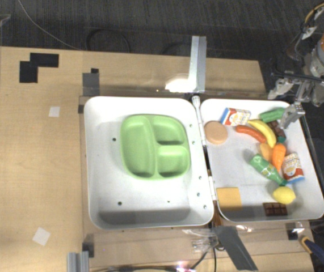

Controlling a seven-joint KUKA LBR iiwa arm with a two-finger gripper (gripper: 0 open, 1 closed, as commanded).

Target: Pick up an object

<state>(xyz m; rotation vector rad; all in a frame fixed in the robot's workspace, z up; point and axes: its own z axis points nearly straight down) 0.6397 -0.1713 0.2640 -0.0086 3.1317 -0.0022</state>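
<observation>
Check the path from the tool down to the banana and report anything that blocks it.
Nothing visible blocks it. The tool hangs over the right bin's far right corner, and the banana lies just left of it, uncovered on top. A red pepper and green vegetable crowd its sides.

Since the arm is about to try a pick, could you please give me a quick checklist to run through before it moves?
1. Gripper over the right bin: ok, it sits at the bin's far right corner.
2. Nothing held yet: cannot tell, the fingertips are too small to read.
3. Targets within reach: ok, the banana and green vegetable lie just beside the gripper.
4. Targets separated: not ok, the banana, carrot and can crowd together.
5. Easier isolated picks: ok, the cookie and yellow square lie apart from the pile.
6. Left bin contents: ok, the green tray lies flat in its middle.
</observation>
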